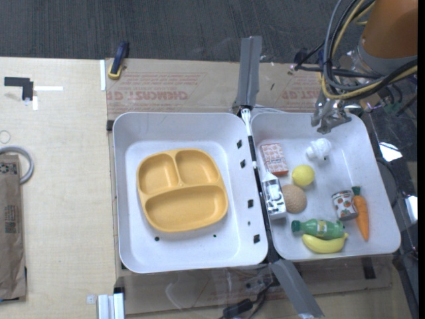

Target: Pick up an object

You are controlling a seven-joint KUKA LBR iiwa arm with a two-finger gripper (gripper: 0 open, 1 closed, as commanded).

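Note:
My gripper (330,117) hangs over the far edge of the right bin (350,161), with nothing visibly held. Just in front of it lies a small white object (320,149). Further into the bin are a yellow lemon (303,175), a red and white packet (273,158), a white carton (273,199) and a tan round item (295,199). Near the front edge lie a green bottle (320,228) and a banana (324,244). A small can (342,205) and a carrot (361,215) sit at the right.
The left bin (126,178) holds a yellow divided plate (182,189). A grey divider bar (249,72) runs up between the bins. Cables (342,38) hang beside the arm. A brown paper bag (10,218) lies at the bench's left edge.

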